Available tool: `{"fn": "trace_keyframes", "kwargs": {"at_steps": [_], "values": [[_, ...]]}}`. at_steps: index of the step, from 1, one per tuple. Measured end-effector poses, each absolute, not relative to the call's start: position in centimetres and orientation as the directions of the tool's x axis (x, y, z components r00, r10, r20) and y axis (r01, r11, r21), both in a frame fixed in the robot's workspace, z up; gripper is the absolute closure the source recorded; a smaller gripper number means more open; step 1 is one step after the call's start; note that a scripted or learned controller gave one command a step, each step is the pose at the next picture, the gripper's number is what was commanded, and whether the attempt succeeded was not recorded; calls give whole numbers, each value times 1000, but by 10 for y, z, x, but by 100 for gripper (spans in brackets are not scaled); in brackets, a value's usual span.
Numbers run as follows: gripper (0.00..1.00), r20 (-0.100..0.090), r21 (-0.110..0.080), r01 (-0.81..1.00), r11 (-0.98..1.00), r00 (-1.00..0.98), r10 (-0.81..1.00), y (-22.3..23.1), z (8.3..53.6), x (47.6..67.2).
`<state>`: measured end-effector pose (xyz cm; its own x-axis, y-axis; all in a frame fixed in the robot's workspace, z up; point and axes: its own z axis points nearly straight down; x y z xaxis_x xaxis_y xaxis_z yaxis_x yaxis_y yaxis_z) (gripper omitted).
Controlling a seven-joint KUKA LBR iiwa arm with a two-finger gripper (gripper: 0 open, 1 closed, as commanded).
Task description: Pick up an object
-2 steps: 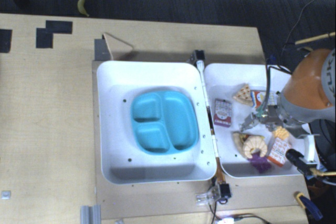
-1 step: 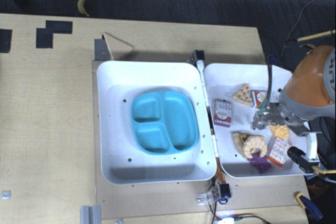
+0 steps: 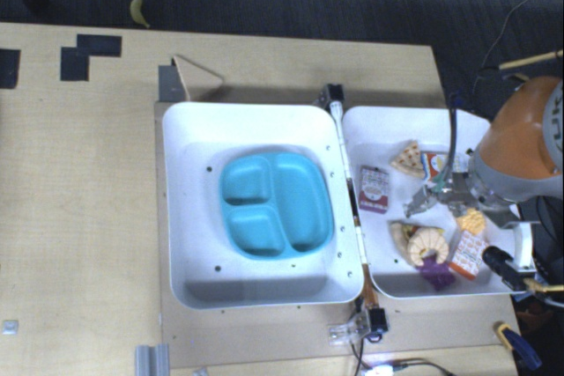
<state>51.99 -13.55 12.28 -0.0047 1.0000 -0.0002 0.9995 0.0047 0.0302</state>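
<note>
Right now you've got the gripper (image 3: 429, 194) down inside the right bin (image 3: 379, 129), fingers spread apart with nothing between them. Taking the gripper as your reference: the waffle piece (image 3: 408, 158) lies just up-left of it, and the dark red packet (image 3: 374, 189) sits to its left, near the bin's left wall. The bread roll (image 3: 420, 240) is just below it, with the purple item (image 3: 436, 273) further below, touching the roll. The orange-and-white box (image 3: 466, 255) lies down-right of the gripper and a small yellow block (image 3: 472, 221) sits just right of it. Further left, you'll see the left bin (image 3: 189, 189) holding the blue divided tray (image 3: 275, 202), well apart from the gripper.
</note>
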Motion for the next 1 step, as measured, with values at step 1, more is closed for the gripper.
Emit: {"fn": "trace_keyframes", "kwargs": {"at_steps": [1], "values": [[0, -8, 22, 1000, 0, 0, 1000, -114, 90, 493]]}}
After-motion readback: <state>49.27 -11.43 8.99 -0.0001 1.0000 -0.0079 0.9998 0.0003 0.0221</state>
